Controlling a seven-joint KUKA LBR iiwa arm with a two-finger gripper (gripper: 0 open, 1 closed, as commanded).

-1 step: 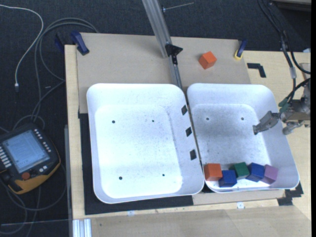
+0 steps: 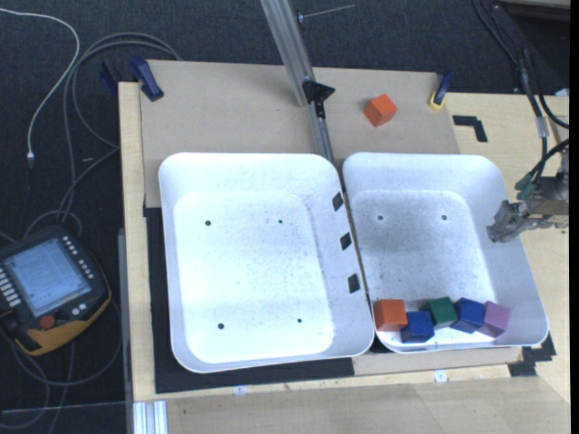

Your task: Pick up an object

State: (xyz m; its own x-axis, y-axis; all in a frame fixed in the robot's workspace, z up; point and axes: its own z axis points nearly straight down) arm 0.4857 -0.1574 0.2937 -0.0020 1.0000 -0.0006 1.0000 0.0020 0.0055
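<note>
Several small blocks lie in a row along the near edge of the right bin [image 2: 425, 183]: an orange one [image 2: 390, 314], a blue one [image 2: 417, 325], a green one [image 2: 442, 311], a second blue one [image 2: 470, 314] and a purple one [image 2: 496, 317]. My gripper [image 2: 503, 225] hangs over the right rim of that bin, about a hand's width beyond the blocks and apart from them. Nothing shows in its grasp. Another orange cube [image 2: 381, 109] sits on the bench behind the bins.
The left bin [image 2: 181, 179] lies beside the right one. A slanted metal post [image 2: 285, 34] rises from the bench behind the seam between them. Clamps [image 2: 145, 78] mark the bench's far corners. A teach pendant [image 2: 45, 287] and cables lie on the floor at left.
</note>
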